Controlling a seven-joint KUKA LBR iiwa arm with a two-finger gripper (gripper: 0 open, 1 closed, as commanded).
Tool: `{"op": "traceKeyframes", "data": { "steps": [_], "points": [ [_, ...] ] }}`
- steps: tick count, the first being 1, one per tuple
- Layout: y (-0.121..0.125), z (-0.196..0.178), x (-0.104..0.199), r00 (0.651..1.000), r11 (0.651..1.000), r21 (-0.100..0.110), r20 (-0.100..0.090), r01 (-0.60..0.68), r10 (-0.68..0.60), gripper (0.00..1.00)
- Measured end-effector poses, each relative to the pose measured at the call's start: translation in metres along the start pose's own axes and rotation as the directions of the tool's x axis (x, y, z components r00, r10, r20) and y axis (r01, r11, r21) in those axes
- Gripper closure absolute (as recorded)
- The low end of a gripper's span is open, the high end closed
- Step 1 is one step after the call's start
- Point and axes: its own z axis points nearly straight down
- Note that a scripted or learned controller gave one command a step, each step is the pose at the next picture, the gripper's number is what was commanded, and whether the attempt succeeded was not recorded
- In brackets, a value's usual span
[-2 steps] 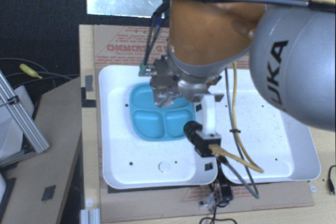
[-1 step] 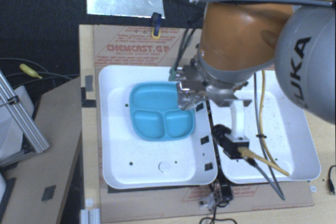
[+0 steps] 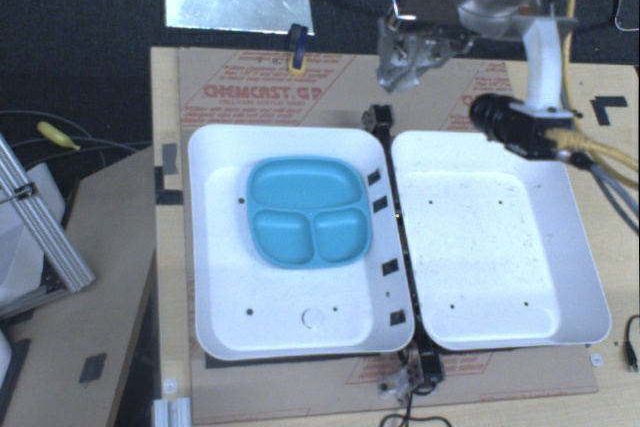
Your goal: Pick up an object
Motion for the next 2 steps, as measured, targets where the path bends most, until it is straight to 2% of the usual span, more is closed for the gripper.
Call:
{"op": "traceKeyframes", "data": {
  "steps": [1,2],
  "points": [
    [-0.035,0.065,0.069,1.0,1.0,0.016,0.004,0.003,-0.003,1.0],
    [-0.034,0.083,0.072,1.0,1.0,0.013,0.004,0.001,-0.001,1.0]
  ]
}}
